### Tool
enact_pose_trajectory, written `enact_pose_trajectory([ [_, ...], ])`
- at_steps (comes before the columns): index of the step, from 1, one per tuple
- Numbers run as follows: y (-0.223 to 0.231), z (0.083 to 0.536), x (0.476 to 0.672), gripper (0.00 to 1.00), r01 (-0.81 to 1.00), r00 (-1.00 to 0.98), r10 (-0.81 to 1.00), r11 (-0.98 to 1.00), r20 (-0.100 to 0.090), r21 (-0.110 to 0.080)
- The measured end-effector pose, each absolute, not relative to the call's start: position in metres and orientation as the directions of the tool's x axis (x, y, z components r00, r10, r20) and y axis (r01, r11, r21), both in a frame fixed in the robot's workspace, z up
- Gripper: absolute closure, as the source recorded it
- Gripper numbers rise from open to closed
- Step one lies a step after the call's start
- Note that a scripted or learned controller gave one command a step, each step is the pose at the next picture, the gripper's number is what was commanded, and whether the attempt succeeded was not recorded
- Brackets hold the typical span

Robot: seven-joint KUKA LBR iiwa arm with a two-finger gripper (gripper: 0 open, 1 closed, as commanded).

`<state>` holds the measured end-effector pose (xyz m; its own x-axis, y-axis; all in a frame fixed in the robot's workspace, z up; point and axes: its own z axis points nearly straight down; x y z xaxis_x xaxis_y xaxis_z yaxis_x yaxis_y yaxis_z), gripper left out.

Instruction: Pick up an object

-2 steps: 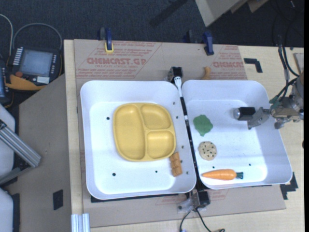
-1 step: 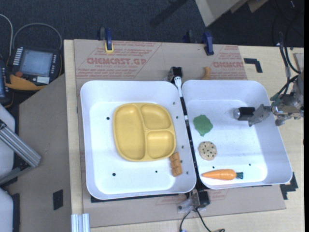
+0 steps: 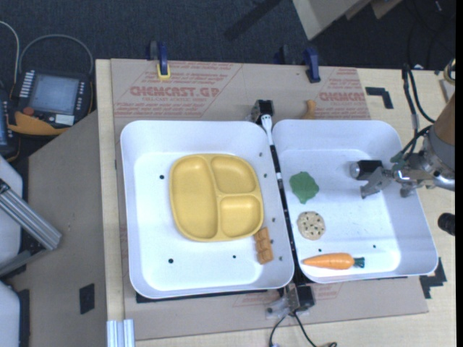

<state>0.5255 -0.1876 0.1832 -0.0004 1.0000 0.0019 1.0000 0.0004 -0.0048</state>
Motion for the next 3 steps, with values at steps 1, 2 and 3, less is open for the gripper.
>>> enact_pose_trajectory([
  [1, -0.19, 0.122, 0.531, 0.0, 1.0, 0.0, 1.0, 0.0, 0.002, -0.005],
  [2, -0.189, 0.082, 0.531, 0.0, 1.0, 0.0, 1.0, 0.0, 0.002, -0.005],
  [3, -0.189, 0.095, 0.532, 1.0, 1.0, 0.0, 1.0, 0.0, -0.001, 0.0],
])
